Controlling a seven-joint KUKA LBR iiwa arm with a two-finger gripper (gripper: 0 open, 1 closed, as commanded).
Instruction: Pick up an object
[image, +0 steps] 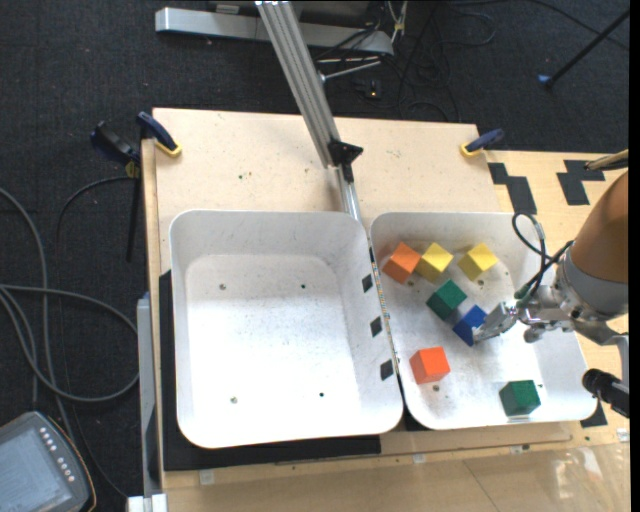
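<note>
The right bin (560, 405) holds several small blocks. At its back lie an orange block (402, 262) and two yellow blocks (435, 261) (479, 261). A green block (446, 298) sits just in front of them, with a blue block (469, 322) touching its near right side. Nearer the front lie an orange-red block (430, 364) and a dark green block (520, 397). My gripper (497, 322) reaches in from the right, low over the bin, its tip right against the blue block's right side.
The left bin (200, 420) stands beside the right one, sharing a middle wall (380, 310). A slanted metal pole (305, 80) rises behind the bins. Clamps (160, 135) (483, 142) sit at the bench's back corners.
</note>
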